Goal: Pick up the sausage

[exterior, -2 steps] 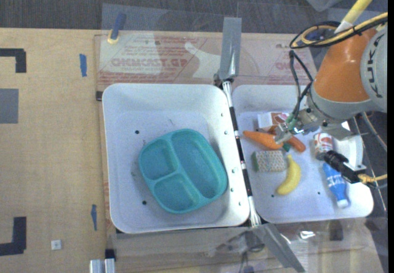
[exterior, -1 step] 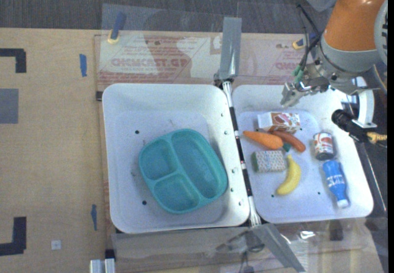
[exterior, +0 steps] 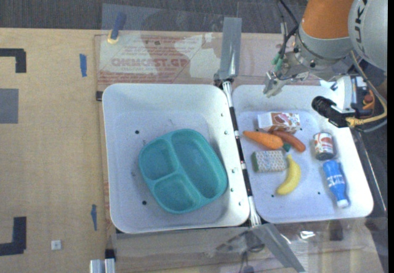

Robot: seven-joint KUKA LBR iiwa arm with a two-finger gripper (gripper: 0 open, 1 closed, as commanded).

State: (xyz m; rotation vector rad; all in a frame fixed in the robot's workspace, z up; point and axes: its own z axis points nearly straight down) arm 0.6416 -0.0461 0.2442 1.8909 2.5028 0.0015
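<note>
The sausage (exterior: 290, 140) is a short reddish-brown link lying in the right bin (exterior: 360, 204), just right of an orange carrot (exterior: 263, 139) and below a small printed packet (exterior: 280, 121). My gripper (exterior: 273, 85) hangs above the far edge of the right bin, well behind the sausage and apart from it. Its grey fingertips point down and left with nothing between them that I can make out.
The right bin also holds a grey-green sponge (exterior: 270, 161), a yellow banana (exterior: 290, 176), a small can (exterior: 323, 145) and a blue bottle (exterior: 336, 183). A teal divided plate (exterior: 181, 170) lies in the left bin (exterior: 120, 118). A metal divider (exterior: 230, 50) stands behind the bins.
</note>
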